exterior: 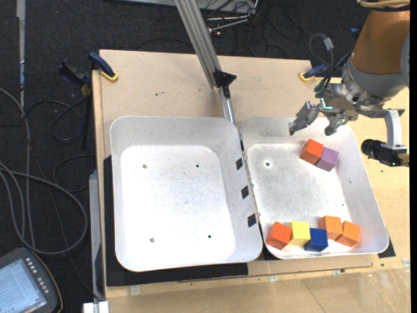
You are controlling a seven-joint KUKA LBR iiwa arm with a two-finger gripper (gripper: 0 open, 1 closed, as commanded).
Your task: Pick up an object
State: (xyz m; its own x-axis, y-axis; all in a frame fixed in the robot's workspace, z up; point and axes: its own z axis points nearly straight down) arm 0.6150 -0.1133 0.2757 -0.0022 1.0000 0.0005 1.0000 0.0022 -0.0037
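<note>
Bench [169, 90] fills my view, a pale wooden board carrying two shallow white bins side by side. I see the left bin [130, 175] with a speckled floor. The right bin [365, 194] holds all the blocks. A slanted metal pole [199, 34] crosses the top of the board and ends at the seam between the bins.

I see the arm [384, 38] entering from the right, its orange band above a grey wrist. The gripper [317, 121] hangs over the far edge of the right bin, its two fingers spread wide apart with nothing between them.

Just below the gripper, near the bin's far end, an orange block [312, 152] touches a purple block [328, 158] on its right. Neither block touches the fingers.

Along the near wall of the right bin I count five blocks in a close row: a red-orange block [279, 235], a yellow block [300, 232], a blue block [318, 239], and two more orange blocks [341, 229] at the right end.

A blue and yellow clamp [103, 66] grips the board's far left corner.
</note>
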